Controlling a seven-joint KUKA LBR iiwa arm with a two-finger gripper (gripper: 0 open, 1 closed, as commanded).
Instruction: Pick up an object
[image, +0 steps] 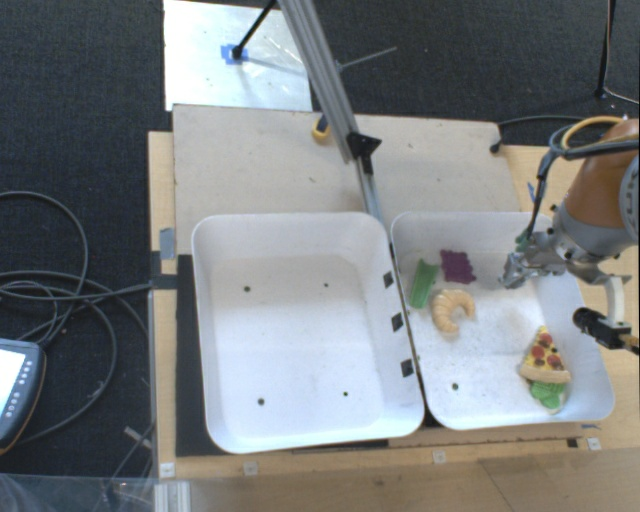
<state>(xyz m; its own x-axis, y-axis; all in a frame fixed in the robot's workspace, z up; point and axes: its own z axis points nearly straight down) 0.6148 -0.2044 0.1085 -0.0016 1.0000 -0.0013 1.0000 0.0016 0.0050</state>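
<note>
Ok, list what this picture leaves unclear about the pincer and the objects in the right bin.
- Pincer, camera view: too small and blurred to tell its state.
- Green object, camera view: mostly covered by the pizza slice, so its kind is unclear.
- Arm, camera view: cut off by the right edge.

Operator, your inventory by surface: two bins (300, 240), smooth white plastic with a slight sheen. Bench (260, 160), matt pale board, wood-like edging. Floor (70, 110), dark, rough carpet-like weave. Slanted pole (325, 70), dull grey metal. Gripper (517, 272), bare metallic grey. Pizza slice (545, 357), croissant (453, 308), green piece (423, 284) and purple piece (458, 265): moulded plastic-looking toys, mostly matt.
</note>
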